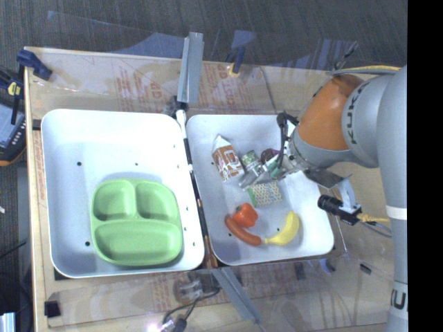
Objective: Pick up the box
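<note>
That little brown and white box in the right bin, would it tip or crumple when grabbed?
The box looks like a small carton, so probably light and somewhat crushable. It lies tilted against other items, so a nudge may slide or flip it. The gripper sits beside it.

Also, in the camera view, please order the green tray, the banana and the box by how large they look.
1. green tray, by far the largest.
2. box and banana: they look about the same size, so I do not rank them.

A pale wooden bench [111, 81] spreads out left of the pincer [257, 177], with dark ribbed floor [208, 5] beyond its far edge and glare across clear sheeting.
</note>
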